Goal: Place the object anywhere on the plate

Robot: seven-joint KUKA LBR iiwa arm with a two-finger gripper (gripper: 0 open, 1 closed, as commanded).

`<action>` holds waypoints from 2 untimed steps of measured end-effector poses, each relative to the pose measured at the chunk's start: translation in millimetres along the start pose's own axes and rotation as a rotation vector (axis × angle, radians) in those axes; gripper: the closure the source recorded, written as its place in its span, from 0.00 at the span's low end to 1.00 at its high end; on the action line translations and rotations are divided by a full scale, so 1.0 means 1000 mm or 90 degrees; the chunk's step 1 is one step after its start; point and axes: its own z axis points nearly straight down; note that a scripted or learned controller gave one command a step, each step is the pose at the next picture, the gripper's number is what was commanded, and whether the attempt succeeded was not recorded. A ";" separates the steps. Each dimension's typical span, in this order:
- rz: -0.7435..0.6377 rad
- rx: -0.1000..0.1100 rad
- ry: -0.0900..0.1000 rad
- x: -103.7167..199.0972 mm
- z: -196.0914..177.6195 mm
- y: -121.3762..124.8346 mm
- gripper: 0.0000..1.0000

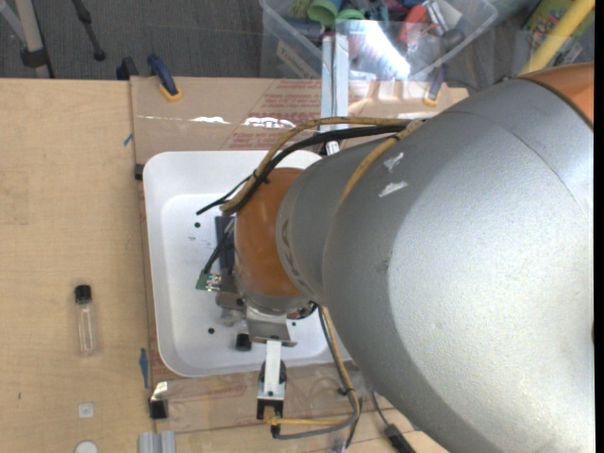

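Observation:
My grey arm with its orange band [264, 243] reaches in from the right and covers most of the view. It hangs low over the white bin [179, 253]. The gripper [247, 333] sits under the orange band, close to the bin's near wall, and the wrist hides most of it. Black and yellow cables [274, 163] loop over the wrist. Only the bin's bare white floor appears to the left of the gripper. The arm hides the bin's right part and everything further right.
A clear vial with a black cap [85, 319] lies on the wooden bench left of the bin. A clear tub of colourful toys [377, 12] stands at the back. Cardboard [217, 111] with a blue clamp [166, 78] lies behind the bin.

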 end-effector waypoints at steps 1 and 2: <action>0.148 0.000 -0.001 0.009 -0.134 0.037 1.00; 0.202 0.000 0.000 -0.010 -0.001 0.001 1.00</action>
